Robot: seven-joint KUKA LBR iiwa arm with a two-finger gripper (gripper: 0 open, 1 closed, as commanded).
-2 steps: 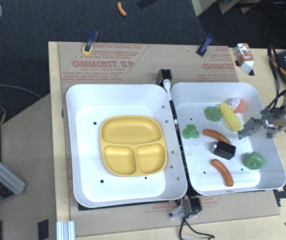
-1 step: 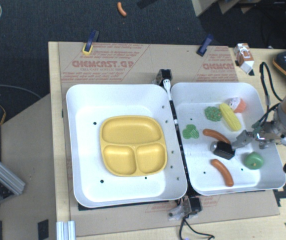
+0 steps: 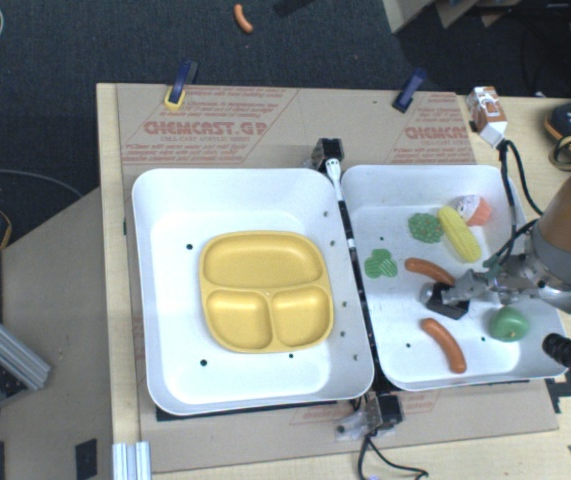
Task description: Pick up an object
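**Claw low in the right bin among toy food**

The worktop (image 3: 265, 108) is a pale board covered with brown printed cardboard, held at its far edge by a yellow clamp (image 3: 176, 94) and a dark blue clamp (image 3: 408, 91). Nearest the camera, cables and a small fitting (image 3: 380, 413) sit at the front edge between the two bins. Beyond the worktop lies dark carpet (image 3: 85, 28), with a small orange object (image 3: 243, 17) on it at the far side.

The left bin (image 3: 160, 268) holds a yellow divided plate (image 3: 263, 290) with three compartments, lying flat near its middle.

In the right bin (image 3: 385, 358), the nearest item is an orange-red toy sausage (image 3: 443, 344), lying at a slant. Just beyond it the claw (image 3: 443, 300) reaches in from the right, down at the bin floor; its dark tip lies just beside a second toy sausage (image 3: 428, 269). Whether its fingers are open or closed cannot be told, and nothing is seen held between them. A green round toy (image 3: 510, 324) sits close under the arm's wrist.

Farther back are a green leafy piece (image 3: 380, 263) near the left wall, a darker green broccoli piece (image 3: 425, 227), a yellow corn cob (image 3: 460, 233) touching it, and a small orange-and-white piece (image 3: 477, 208) at the far side.
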